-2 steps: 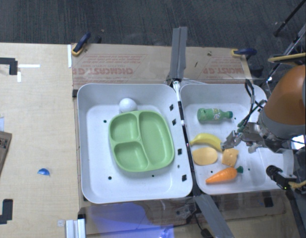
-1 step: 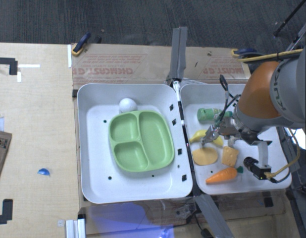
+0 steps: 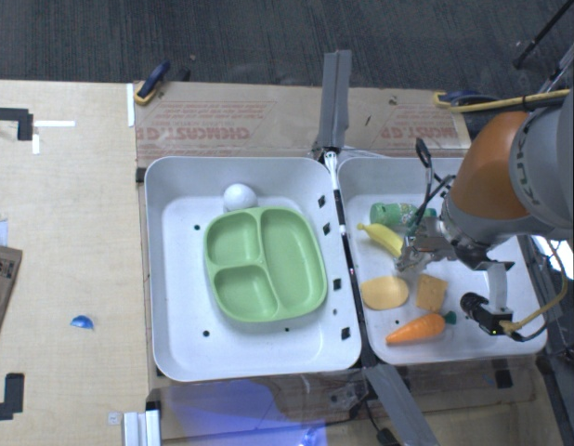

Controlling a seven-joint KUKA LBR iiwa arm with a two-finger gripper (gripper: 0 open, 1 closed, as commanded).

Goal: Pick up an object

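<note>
Right bin (image 3: 510, 347): banana (image 3: 384, 238), carrot (image 3: 416, 330), green item (image 3: 391, 214); gripper (image 3: 413, 256) above, jaw state indeterminable. Left bin (image 3: 166, 249): green divided plate (image 3: 265, 264), white ball (image 3: 239, 196). Far cardboard (image 3: 222, 119): printing illegible.

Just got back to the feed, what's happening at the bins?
The arm's gripper is low in the right bin, among the banana, a green item, a tan slice, a tan block and the carrot. The left bin holds a green divided plate and a white ball.
</note>
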